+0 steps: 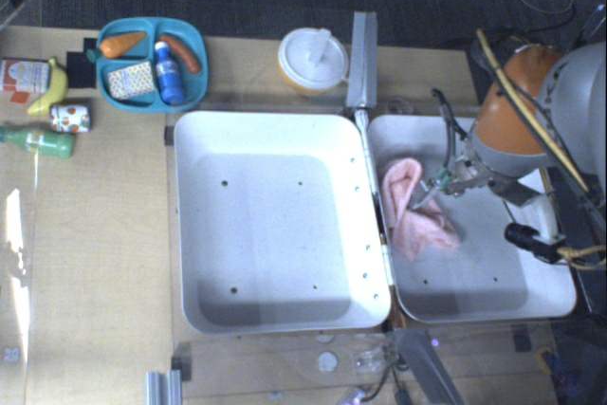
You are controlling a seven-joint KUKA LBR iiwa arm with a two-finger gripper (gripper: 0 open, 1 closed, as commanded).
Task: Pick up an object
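Pale wooden bench [95, 251] carries two white bins; in the right bin [493, 285] a crumpled pink cloth [414, 213] lies beside the tool [438, 183], whose opening I cannot tell, so grip should centre on the thickest fold.

Pink cloth [414, 210] in the right white bin [493, 294]; blue tray [194, 76] upper left holds orange food; yellow banana [49, 88] beside it.

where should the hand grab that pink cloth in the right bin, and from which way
Probably best from straight above, on the raised fold of the pink cloth at its far end. The cloth lies crumpled and limp against the left wall of the right bin, so a side approach there looks blocked, and its flat parts offer little to pinch.
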